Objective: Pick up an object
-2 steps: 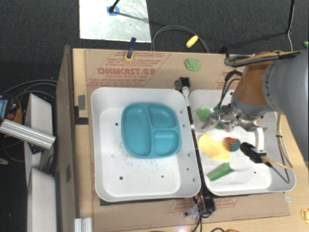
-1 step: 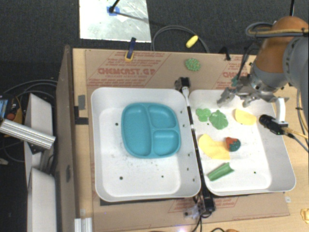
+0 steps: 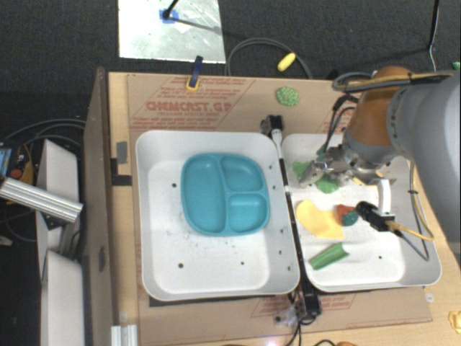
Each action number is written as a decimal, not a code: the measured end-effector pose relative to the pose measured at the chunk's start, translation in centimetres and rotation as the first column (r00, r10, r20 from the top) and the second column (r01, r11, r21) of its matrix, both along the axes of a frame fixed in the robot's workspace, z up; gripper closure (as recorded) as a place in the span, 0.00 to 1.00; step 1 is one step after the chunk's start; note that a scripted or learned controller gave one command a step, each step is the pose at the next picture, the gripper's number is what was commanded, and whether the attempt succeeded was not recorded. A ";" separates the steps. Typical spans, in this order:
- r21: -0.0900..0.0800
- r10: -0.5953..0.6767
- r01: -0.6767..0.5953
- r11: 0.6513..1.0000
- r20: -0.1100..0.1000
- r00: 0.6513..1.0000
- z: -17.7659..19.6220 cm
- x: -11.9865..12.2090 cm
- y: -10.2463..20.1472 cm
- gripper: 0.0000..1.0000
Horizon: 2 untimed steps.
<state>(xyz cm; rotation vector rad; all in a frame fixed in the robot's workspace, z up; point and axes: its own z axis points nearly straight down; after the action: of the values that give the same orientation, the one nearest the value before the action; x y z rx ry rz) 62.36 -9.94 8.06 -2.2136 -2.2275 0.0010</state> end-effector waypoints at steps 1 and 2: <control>-0.002 0.000 0.000 1.000 0.007 1.000 1.6 0.3 -0.2 1.00; -0.002 -0.002 0.002 1.000 0.011 1.000 12.1 0.3 -0.2 1.00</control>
<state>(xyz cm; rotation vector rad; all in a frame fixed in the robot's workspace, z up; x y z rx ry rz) 62.61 -10.19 20.14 -2.2219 -2.2323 -0.0096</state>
